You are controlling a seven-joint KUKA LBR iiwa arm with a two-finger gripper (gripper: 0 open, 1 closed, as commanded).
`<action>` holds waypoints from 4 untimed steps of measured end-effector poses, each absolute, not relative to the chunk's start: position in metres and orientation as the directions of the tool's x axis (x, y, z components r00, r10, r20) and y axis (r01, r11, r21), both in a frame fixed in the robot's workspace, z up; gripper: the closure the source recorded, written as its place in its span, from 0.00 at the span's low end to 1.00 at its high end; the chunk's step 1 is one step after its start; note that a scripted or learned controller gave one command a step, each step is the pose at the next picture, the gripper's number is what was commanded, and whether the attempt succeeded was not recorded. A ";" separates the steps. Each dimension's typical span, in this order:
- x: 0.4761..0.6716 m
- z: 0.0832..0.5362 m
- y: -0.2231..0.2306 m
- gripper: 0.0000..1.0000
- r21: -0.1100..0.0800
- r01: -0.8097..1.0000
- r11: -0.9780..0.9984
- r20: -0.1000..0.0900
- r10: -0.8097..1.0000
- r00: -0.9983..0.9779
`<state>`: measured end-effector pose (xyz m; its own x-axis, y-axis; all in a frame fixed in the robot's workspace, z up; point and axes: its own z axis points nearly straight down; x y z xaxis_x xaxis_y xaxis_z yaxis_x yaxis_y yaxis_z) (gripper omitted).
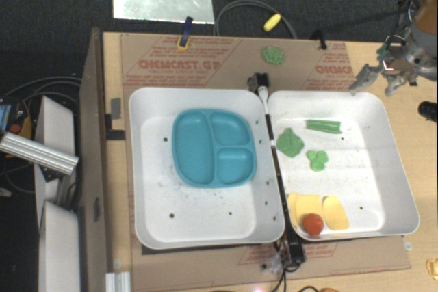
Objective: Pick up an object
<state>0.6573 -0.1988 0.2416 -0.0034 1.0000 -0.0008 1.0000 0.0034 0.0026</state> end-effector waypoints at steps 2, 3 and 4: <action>0.589 0.081 -0.109 0.00 -0.007 1.000 0.001 0.004 1.000 0.000; 0.561 0.084 -0.116 0.00 -0.002 1.000 0.000 0.000 1.000 0.000; 0.576 0.085 -0.123 0.00 0.003 1.000 0.002 0.000 1.000 -0.002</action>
<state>0.5758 -0.1229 0.0849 -0.0017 1.0000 -0.0004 1.0000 0.0017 0.0034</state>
